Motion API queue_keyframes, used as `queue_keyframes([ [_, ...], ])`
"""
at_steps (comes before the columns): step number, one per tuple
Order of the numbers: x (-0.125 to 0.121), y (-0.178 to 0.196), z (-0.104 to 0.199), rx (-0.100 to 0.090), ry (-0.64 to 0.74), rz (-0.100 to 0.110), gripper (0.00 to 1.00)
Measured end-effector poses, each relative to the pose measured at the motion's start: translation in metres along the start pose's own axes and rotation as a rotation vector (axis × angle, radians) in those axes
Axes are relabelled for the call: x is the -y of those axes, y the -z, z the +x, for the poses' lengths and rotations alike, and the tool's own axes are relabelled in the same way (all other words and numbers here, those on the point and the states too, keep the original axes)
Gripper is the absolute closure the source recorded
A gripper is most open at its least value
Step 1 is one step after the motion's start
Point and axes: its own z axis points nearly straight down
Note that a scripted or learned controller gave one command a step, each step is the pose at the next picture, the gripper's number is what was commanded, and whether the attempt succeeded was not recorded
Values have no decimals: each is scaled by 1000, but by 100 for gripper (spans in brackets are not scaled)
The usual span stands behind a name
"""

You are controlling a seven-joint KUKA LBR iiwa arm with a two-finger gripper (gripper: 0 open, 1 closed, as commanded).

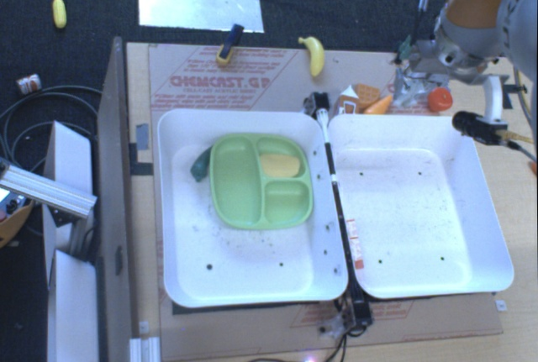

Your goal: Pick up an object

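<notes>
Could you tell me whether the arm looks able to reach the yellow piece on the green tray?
Probably yes: the yellow piece lies uncovered on the tray, with nothing above it, though the tool is beyond the other bin.

Robot lab — bins [252, 289], cables [34, 121]

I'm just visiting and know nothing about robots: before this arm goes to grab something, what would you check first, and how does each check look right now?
1. Something within reach to pick: ok. A green divided tray lies in the left bin, with a yellow piece in one compartment.
2. Gripper above a bin: not ok. It hangs past the right bin's far rim, near the orange carrot and red ball.
3. Gripper already holding something: cannot tell.
4. Yellow piece easy to reach: ok, nothing covers it.
5. Dark green item graspable: cannot tell; it is tucked against the tray's left edge.
</notes>
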Motion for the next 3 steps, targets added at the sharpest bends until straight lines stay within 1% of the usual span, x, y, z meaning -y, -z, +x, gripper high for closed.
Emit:
queue_keyframes([
  [1, 1, 6, -2, 1, -3, 0, 100],
  [2, 1, 21, -11, 1, -7, 0, 100],
  [3, 41, -46, 39, -3, 0, 11, 100],
])
